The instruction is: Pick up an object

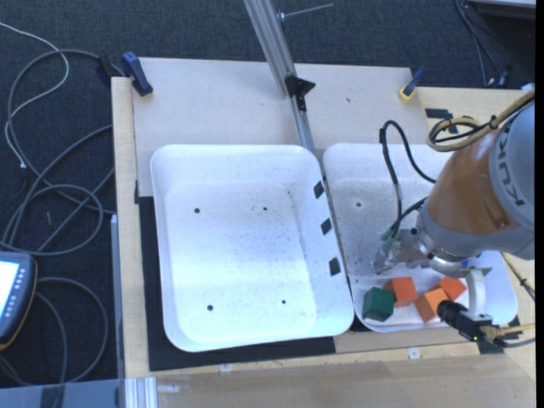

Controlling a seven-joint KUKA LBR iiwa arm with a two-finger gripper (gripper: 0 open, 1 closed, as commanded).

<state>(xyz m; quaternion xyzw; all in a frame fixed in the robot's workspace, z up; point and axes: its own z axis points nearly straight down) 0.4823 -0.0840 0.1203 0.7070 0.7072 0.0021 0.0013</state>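
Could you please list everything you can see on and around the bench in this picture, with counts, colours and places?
Shallow white plastic bins: 2, white, side by side on the bench; left bin, right bin.
Green block: 1, dark green, near edge of the right bin.
Orange blocks: 3, orange, right bin beside the green block;.
Black clips: 3, black, along the rim where the bins meet.
Blue clamp: 1, blue, far left corner of the bench.
Yellow clamp: 1, yellow, far edge, right.
Metal pole: 1, silver, slanting over the far side.
Cables: several, pale, floor at left.
Robot arm: 1, grey and orange, over the right bin.
Gripper: 1, above the blocks.
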